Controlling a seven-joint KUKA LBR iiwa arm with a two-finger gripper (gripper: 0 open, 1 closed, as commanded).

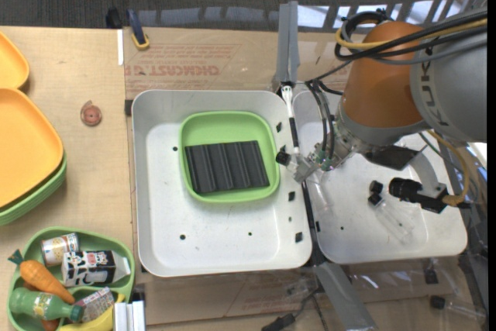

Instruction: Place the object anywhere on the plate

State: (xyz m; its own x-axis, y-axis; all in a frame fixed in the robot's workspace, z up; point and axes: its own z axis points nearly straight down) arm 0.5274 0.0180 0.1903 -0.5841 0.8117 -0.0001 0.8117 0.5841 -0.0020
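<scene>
White bin [155, 190] — green plate [229, 125]; slab [226, 167].

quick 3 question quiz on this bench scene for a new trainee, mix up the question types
1. True or false: the dark ribbed object lies on the green plate.
2. Which bin holds the green plate? A) the left bin B) the right bin
3. Fill in: the gripper hangs over the ______ between the two bins.

Key:
1. True. It lies flat on the plate, covering the near part of it.
2. A. The plate sits in the left bin, towards its far side.
3. Divide (the shared edge). Whether the fingers hold anything cannot be told here.
</scene>
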